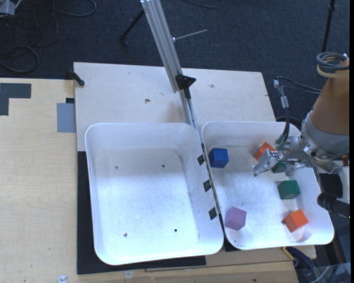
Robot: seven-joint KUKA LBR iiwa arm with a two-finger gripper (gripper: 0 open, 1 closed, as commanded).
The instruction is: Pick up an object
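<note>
Right bin (318, 237): blue cube (219, 157), purple cube (235, 218), green cube (288, 188), orange cube (295, 220), second orange cube (263, 151) beside gripper (270, 164). Jaw state cannot be told; possibly a dark-green piece there. Nothing lifted yet.

Blue cube (219, 157), purple cube (235, 218), green cube (289, 189) and two orange cubes (295, 220) (262, 151) lie scattered at right of frame.

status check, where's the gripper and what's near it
Gripper low in right bin, beside orange block. Nothing seen between fingers. Green block close below; blue block further left.
</note>
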